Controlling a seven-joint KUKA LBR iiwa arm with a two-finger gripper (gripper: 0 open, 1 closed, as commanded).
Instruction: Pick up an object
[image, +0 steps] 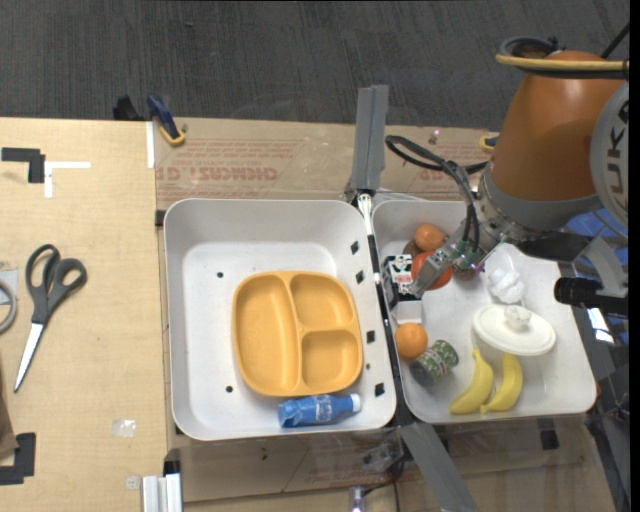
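The right bin (575, 400) holds several objects. There is an orange ball (428, 237) at the back, a red object (432, 271) beside a small black-and-white item (400, 271), and a second orange ball (410, 340). A green can (436, 361) lies on its side, next to two bananas (490, 381), a round white lid (513, 331) and a crumpled white piece (505, 277). My gripper (461, 256) hangs low over the back of this bin, right at the red object's upper right edge. The wrist hides where they meet.
The left bin (190, 300) holds a yellow divided plate (297, 332) and a blue tube (318, 409) by its front wall. Scissors (46, 291) lie on the wooden bench to the far left. A grey divider bar (369, 140) stands between the bins at the back.
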